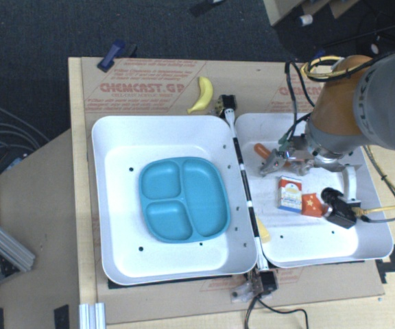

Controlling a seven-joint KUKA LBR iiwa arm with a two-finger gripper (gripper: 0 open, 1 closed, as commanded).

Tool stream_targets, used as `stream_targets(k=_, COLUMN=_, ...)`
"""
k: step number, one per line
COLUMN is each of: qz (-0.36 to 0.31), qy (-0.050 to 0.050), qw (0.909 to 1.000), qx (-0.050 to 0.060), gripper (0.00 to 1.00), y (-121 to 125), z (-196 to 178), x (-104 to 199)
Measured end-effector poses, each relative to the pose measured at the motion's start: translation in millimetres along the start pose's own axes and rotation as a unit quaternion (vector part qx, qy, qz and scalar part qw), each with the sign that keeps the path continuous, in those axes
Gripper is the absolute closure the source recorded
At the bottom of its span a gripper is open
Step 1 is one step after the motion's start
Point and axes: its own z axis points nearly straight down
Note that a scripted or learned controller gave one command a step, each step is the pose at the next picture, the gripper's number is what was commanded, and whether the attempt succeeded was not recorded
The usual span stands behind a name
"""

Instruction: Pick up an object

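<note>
My gripper (278, 160) hangs low over the back left part of the right bin (369, 242), on the grey arm with its orange band. Just to its left lies a small orange carrot-like piece (262, 149), close to the gripper tip; whether they touch is unclear. A small red, white and blue box (290, 192) lies in front of the gripper, with a red-orange piece (312, 205) against its right side. Nothing shows as held.
The left bin (115, 149) holds a blue divided plate (183, 199). A yellow banana (201, 94) lies on the bench behind the bins, and a blue object (112, 56) sits at the bench's back left corner. A small yellowish scrap (263, 234) lies by the right bin's left wall.
</note>
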Motion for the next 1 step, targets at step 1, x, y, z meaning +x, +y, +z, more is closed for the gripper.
stream_targets(k=1, qz=0.0, qy=0.0, qw=1.0, qx=-0.001, gripper=1.0, y=0.7, z=-10.4, x=0.6)
